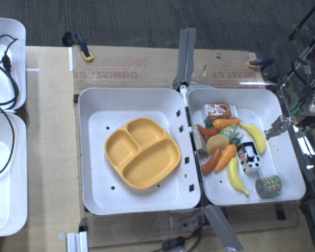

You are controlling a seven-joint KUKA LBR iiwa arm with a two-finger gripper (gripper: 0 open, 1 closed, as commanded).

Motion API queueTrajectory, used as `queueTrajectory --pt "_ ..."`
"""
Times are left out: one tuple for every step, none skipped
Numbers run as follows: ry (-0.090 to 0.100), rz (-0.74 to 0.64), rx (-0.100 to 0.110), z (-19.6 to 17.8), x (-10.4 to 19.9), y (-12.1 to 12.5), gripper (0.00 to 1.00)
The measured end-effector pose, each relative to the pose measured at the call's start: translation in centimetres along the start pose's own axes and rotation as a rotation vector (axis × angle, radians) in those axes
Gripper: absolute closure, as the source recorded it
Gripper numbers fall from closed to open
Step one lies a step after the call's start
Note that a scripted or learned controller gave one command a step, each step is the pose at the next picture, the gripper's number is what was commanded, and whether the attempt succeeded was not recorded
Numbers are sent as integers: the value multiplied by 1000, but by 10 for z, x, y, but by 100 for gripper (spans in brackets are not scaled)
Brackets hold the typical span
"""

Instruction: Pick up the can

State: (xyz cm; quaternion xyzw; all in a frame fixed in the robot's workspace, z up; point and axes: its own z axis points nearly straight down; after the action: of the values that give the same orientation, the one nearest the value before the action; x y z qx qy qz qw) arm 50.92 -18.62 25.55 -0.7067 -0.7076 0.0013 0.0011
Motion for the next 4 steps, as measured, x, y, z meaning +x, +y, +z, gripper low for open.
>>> queueTrajectory --pt "0 65 -3 106 -33 -29 0" --pt "8 -110 -18 150 -29 -23 0" --pt "-11 -431 -34 149 -34 -19 0" --pt "-9 -403 -34 149 -34 -20 0"
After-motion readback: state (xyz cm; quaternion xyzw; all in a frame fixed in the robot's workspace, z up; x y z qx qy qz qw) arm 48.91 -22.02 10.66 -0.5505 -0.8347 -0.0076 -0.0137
